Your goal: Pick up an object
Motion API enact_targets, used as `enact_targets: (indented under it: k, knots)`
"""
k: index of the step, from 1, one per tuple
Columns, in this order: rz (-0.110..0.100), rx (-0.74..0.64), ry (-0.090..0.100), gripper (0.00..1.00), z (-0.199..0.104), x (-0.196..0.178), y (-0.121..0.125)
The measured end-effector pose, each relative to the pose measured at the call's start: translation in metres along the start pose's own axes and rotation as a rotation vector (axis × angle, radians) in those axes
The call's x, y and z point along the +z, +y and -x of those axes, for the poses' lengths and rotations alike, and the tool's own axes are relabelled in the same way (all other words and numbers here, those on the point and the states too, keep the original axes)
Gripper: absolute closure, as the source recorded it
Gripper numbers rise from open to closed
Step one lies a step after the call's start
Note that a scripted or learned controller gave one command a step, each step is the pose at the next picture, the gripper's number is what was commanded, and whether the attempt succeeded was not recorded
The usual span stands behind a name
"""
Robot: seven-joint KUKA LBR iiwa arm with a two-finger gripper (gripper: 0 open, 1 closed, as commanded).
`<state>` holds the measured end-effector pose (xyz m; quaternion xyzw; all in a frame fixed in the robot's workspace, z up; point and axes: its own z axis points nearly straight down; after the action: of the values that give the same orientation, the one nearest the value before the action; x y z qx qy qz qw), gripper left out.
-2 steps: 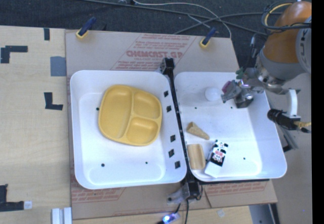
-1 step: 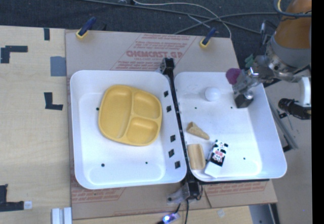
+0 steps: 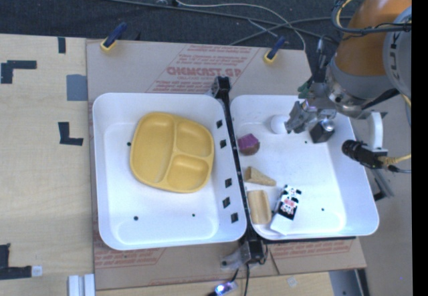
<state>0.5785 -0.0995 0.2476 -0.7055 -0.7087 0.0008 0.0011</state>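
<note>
From the camera view above the bench (image 3: 40, 174), we see the tool (image 3: 304, 117) hanging over the upper part of the right bin (image 3: 354, 214), just beside a small white ball (image 3: 278, 123) that lies to its left. Candidate things lie lower and further left in that bin: a purple lump (image 3: 249, 143) near the divider, a tan wedge (image 3: 258, 177), a tan block (image 3: 259, 206), and a black-and-white cow-patterned piece (image 3: 288, 203) resting on a white card. The left bin (image 3: 107, 214) carries a yellow divided plate (image 3: 172, 152).

We judge the main risk to be a miss. The ball is round and may roll away if nudged from the side, and the tan pieces and the cow piece lie close together, so a descent there could catch two or push one aside.

As for the tool, we cannot tell how it stands, and we see nothing held in it.
</note>
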Motion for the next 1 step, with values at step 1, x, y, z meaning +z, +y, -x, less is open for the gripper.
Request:
enact_targets:
  k: [1]
  knots:
    - [0.001,-0.002,0.0,1.0,-0.0623,0.0036,-0.0088]
